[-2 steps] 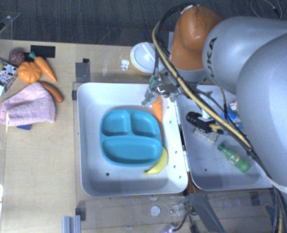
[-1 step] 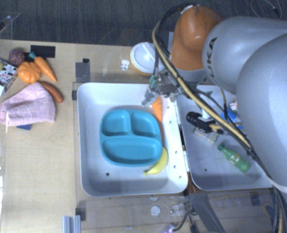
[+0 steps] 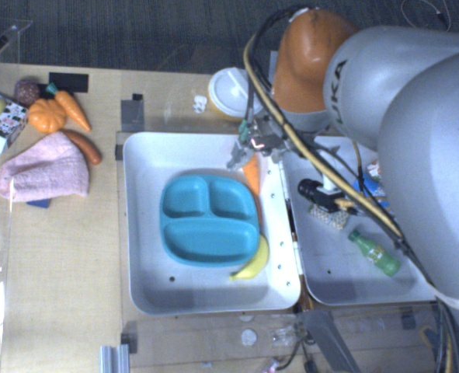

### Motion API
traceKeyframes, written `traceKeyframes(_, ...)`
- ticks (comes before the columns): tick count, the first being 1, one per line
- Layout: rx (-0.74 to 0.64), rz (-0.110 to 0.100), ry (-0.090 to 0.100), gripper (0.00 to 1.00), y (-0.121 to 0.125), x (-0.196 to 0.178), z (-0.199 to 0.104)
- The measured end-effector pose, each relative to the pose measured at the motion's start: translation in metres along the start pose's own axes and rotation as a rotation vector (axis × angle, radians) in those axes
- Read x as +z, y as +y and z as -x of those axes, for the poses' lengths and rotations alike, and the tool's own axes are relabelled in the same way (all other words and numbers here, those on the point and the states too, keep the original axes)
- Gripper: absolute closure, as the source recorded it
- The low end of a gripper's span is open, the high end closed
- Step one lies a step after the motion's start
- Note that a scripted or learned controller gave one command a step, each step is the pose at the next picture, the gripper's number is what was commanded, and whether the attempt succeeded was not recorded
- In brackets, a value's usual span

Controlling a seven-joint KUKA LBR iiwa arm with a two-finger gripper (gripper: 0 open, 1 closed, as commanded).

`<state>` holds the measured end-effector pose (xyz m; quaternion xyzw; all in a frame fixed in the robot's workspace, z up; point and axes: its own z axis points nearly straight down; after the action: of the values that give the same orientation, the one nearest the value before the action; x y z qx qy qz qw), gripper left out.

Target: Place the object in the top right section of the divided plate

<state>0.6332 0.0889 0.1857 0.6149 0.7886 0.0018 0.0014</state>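
One blue divided plate (image 3: 210, 228) with three sections lay in the left of two white bins (image 3: 140, 231). The gripper (image 3: 248, 152) hung over that bin's upper right corner, its fingers (image 3: 237, 160) pinching one orange carrot (image 3: 252, 177) that pointed down just beside the plate's top right section. One banana (image 3: 254, 263) curved against the plate's lower right edge. In the right bin (image 3: 330, 286) lay one green bottle (image 3: 374, 253). On the tabletop (image 3: 50, 286) to the left sat one pink cloth (image 3: 43, 169).
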Motion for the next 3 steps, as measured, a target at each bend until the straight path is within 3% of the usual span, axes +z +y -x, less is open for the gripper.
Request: traceKeyframes(3, 0.0, 0.0, 0.0, 0.0, 0.0, 0.0, 0.0)
